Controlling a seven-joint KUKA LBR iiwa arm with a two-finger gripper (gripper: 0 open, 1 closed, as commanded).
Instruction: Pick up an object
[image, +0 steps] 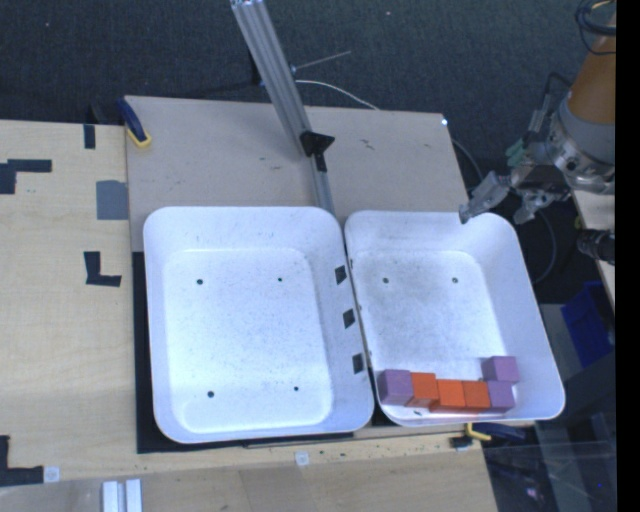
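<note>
Dark carpet surrounds our pale wooden surface. We see the gripper over the right white plastic bin's far corner, nothing grasped. Purple and orange foam blocks crowd the near wall; packed so tightly, they could block a grasp.

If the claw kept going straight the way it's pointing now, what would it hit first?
The claw points left and down at the right bin's far corner. Going straight on, it would probably meet that bin's rim or bare floor first, well short of the blocks at the near edge; depth is unclear.
</note>
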